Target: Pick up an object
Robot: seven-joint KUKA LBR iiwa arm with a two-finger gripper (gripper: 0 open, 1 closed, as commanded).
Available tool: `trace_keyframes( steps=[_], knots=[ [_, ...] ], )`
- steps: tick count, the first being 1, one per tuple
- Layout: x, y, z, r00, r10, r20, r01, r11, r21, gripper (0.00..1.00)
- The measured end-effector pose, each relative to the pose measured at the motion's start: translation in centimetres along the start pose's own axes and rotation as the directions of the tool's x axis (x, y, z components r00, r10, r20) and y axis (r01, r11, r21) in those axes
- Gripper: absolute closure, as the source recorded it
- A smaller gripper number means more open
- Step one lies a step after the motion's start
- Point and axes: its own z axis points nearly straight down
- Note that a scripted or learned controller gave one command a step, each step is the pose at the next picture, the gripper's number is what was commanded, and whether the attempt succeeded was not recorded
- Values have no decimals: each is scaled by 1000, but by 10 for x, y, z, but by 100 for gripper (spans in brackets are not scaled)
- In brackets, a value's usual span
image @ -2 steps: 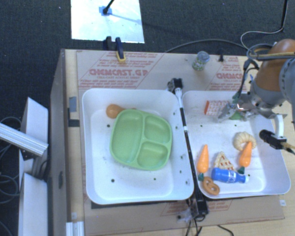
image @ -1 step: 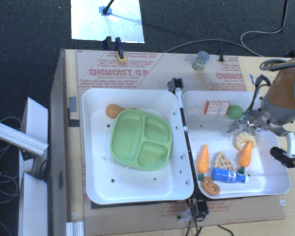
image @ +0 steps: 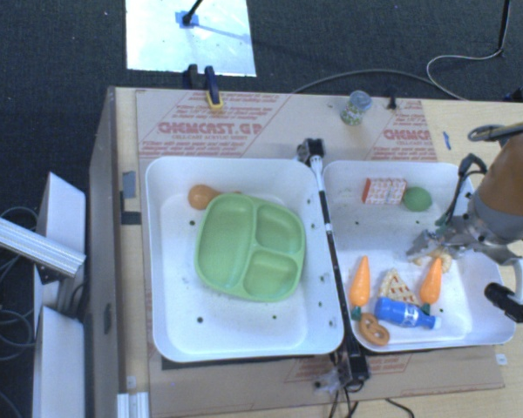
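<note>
Carrot [image: 431, 280] beside fingers [image: 429, 249] (right bin [image: 484, 320])

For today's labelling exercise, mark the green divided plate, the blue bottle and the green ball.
green divided plate [image: 249, 246], camera view, centre divider
blue bottle [image: 404, 313], camera view, middle of body
green ball [image: 417, 199], camera view, centre of top

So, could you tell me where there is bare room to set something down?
Bare floor lies in the left bin below the green tray, and in the right bin between the box and the carrots. Its bottom corner is crowded.
</note>
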Motion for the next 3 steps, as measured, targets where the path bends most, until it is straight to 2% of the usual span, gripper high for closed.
trace_keyframes(
  steps=[1,2,3],
  knots=[
    [0,1,-11,1000,-1,1,1,1000,-3,100],
    [33,62,-106,1000,-3,0,3,1000,-4,100],
    [55,74,-185,1000,-3,1,4,1000,-4,100]
  ],
)
